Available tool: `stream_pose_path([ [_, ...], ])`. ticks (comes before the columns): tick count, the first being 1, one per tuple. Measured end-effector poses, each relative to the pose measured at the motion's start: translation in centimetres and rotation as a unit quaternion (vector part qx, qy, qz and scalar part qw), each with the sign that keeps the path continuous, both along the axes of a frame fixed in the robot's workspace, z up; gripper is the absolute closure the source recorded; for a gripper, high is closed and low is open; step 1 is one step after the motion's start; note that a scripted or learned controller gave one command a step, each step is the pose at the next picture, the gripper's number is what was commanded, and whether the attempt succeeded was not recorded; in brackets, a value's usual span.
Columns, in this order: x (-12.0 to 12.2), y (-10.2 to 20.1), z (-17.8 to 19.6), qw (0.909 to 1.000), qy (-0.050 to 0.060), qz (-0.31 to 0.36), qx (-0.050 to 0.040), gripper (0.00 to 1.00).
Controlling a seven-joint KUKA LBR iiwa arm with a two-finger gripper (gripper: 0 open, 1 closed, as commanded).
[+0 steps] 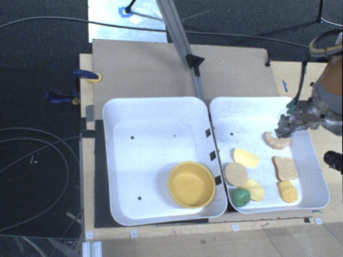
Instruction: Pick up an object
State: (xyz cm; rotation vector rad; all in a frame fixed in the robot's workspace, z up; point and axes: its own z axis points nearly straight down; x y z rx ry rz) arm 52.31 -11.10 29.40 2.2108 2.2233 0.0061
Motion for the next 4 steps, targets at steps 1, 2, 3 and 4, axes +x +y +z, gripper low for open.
stream_pose_path([
  [1,0.7,4.3,-0.9,1.0000,0.002,0.001,0.0010,1.00],
  [2,0.7,10.2,-1.2,1.0000,0.003,0.003,0.0015,1.00],
  [3,1.3,15.2,-3.2,1.0000,0.004,0.002,0.0017,1.00],
  [4,0.5,20.1,-5.3,1.0000,0.004,0.002,0.0017,1.00],
])
